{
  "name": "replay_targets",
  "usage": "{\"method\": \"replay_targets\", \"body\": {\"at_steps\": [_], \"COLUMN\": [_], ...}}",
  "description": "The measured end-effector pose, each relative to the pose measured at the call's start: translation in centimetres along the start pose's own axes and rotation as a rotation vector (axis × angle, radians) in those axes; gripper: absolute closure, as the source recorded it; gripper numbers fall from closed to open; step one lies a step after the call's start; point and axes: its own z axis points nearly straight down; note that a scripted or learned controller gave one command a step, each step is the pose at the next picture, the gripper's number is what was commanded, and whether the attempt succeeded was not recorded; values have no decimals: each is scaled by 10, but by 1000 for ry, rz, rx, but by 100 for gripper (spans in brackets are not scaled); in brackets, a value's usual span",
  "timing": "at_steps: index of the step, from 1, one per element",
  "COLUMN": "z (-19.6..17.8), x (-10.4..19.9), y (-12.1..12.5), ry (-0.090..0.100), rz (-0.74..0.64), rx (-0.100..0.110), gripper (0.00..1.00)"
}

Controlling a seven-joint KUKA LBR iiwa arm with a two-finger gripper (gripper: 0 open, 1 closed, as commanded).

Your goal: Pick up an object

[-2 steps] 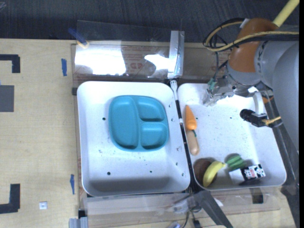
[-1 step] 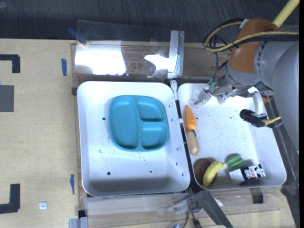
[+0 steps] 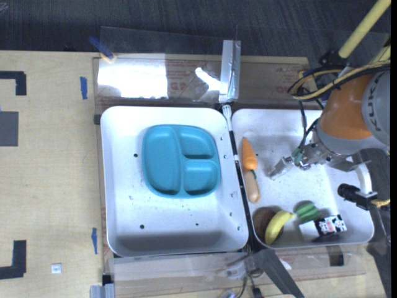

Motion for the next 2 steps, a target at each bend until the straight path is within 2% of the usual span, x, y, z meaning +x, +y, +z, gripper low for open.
{"method": "replay_targets", "body": {"at_steps": [1, 2], "z": [1, -17], "x": [7, -40], "y": [33, 86], "ry": [1, 1], "rz": [343, 300], "rx": [-2, -1], "gripper": [0, 0]}}
